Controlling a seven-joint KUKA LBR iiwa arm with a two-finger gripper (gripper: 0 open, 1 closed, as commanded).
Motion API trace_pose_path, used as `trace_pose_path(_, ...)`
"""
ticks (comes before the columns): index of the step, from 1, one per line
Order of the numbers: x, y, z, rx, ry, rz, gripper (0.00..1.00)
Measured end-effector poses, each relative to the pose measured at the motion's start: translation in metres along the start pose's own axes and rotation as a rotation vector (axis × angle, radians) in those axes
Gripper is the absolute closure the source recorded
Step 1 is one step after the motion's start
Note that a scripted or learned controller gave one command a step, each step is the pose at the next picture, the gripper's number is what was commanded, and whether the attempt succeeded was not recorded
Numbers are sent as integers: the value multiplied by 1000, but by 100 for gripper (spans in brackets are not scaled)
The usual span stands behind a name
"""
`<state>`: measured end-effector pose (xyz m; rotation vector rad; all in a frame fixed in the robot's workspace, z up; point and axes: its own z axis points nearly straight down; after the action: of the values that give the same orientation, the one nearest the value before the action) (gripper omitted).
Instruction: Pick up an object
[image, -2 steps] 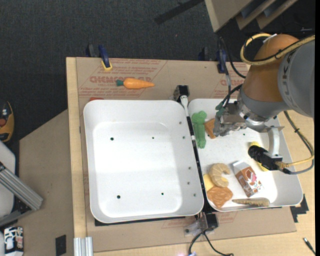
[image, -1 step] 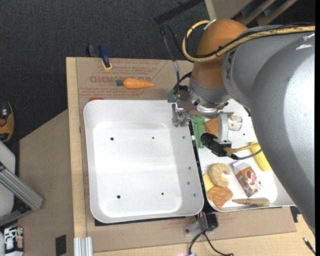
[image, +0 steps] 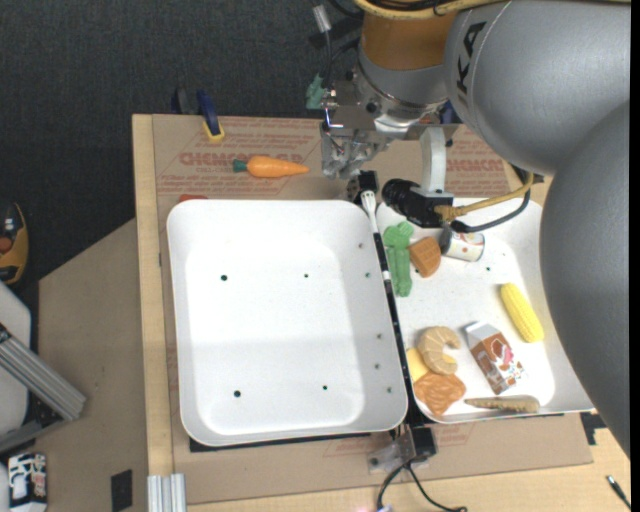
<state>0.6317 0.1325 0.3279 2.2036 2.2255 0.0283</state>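
My gripper hangs over the cardboard just behind the back edge of the two bins, near the seam between them. An orange carrot lies on the cardboard to its left, outside the bins and apart from the gripper. In the right bin lie a green pea pod, a brown-orange chunk, a small white cylinder, a yellow corn cob, a bagel, an orange cracker, a small carton and a brown stick. The arm hides the right bin's far corner.
The left bin is a wide white tray beside the right one. A blue and yellow clamp sits at the back left of the cardboard. The grey arm covers the upper right.
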Motion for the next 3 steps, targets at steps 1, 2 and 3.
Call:
trace_pose_path(1, 73, -26, 92, 29, -5, 3, 100)
trace_pose_path(2, 92, -51, 218, 32, -8, 8, 100)
trace_pose_path(3, 93, -79, 141, 16, -3, 8, 100)
